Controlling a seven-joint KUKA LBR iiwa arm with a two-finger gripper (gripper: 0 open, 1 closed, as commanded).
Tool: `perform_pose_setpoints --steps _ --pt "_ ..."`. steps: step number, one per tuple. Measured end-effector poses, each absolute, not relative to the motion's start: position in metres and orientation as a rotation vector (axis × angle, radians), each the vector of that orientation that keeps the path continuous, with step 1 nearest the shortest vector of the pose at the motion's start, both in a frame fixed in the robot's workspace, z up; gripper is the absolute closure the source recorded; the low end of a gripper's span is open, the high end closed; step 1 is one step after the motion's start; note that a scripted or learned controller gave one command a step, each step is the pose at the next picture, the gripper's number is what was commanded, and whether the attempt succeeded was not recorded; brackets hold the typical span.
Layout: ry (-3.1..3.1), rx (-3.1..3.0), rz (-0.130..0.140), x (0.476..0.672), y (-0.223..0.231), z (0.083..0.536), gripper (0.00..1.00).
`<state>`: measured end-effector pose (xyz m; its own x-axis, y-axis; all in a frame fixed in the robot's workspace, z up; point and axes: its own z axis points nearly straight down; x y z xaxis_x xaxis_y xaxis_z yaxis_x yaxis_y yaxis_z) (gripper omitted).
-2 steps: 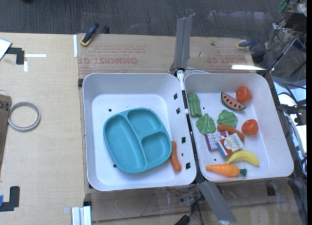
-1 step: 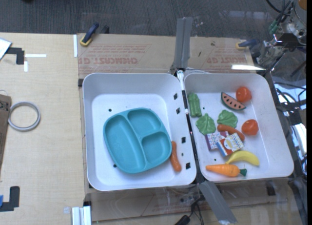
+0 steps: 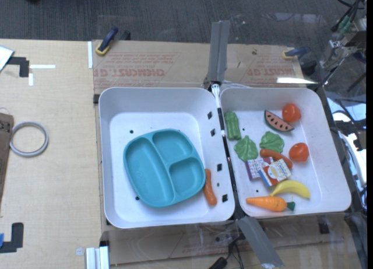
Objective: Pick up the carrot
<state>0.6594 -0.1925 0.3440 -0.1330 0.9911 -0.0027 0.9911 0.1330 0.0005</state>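
The bench is carrying 2 white bins side by side. The left bin is holding a blue divided plate, with an orange sausage-like piece lying just beside the plate at its 4 o'clock. The right bin is holding the mixed toy food.

The carrot is lying flat at about 6 o'clock in the right bin, near the front wall, with its pointed tip facing 9 o'clock and its green top facing 3 o'clock. A banana is lying just beside it at its 1 o'clock, close enough that the 2 may be touching. A small carton is sitting a little farther off at 12 o'clock from the carrot. A watermelon slice, 2 green leaves and 2 tomatoes are sitting well apart from it, toward the far half of the bin.

Nothing is reaching over either bin, and whether the gripper is wide, narrow or holding anything cannot be told. Judging from this, the task is sitting at its very start: the carrot is resting untouched on the bin floor, so the approach, the grasp and the lift are all remaining.
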Motion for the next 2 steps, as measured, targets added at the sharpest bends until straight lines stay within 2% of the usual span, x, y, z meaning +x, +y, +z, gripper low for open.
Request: perform_pose_setpoints --steps 1,2 --pt "2.407 2.021 -0.002 0.64 -0.172 0.135 1.0" --pt "2.348 2.084 -0.001 0.633 -0.185 0.266 1.0"
